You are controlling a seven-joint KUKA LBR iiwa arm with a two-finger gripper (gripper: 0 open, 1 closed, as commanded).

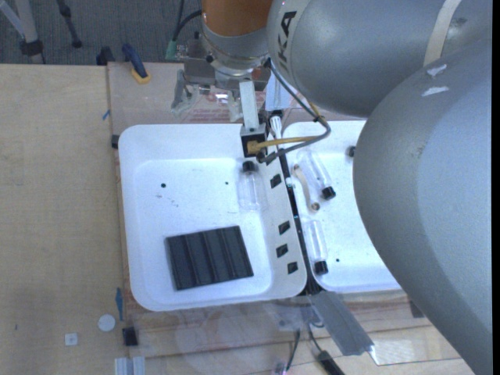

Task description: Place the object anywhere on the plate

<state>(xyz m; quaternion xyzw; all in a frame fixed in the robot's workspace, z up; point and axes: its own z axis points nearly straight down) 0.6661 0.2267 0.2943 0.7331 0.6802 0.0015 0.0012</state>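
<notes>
Where the left bin [137,233] comes closest to the camera, a black ribbed plate [209,258] rests flat on its floor, a little skewed to the bin walls. Past the plate's far right corner, close by the bin's right wall, lies a clear tube with a black cap [249,190]. It is apart from the plate, and its long axis runs away from the plate toward the far rim, cap at the far end. I take this tube for the task's thing, as it is the loose thing nearest the tool. Farther from the plate again, above the bin's far rim, hangs the tool [205,94], pointing down below the orange band [234,6] of the grey arm [351,45], which bends in high from the right. Whether the tool is spread or pressed together I cannot tell. The tube lies on the plate side of the tool and slightly to the right, so the coming move likely calls for a reach back toward the plate, with the tool set across the tube's length.
</notes>
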